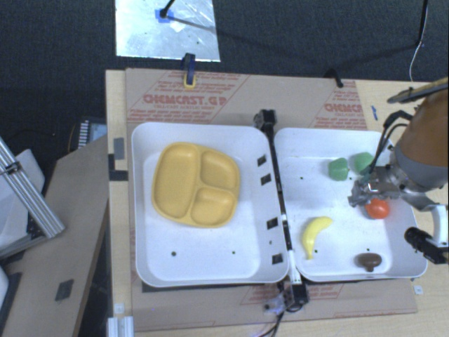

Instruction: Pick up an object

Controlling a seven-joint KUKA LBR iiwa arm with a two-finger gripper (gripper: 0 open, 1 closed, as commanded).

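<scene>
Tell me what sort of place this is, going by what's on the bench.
Most likely a robot lab's grasping test bench. Two shallow white bins sit side by side on a board. One holds a yellow divided plate; the other holds toy-like items, including a banana. The gripper works over that bin.

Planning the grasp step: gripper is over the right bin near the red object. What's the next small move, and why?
Probably a short drop straight down onto the red object. The gripper sits just up-left of it in the right bin, nothing visibly held. The two green pieces lie farther back, the banana and brown piece nearer the front, so red looks closest.
</scene>
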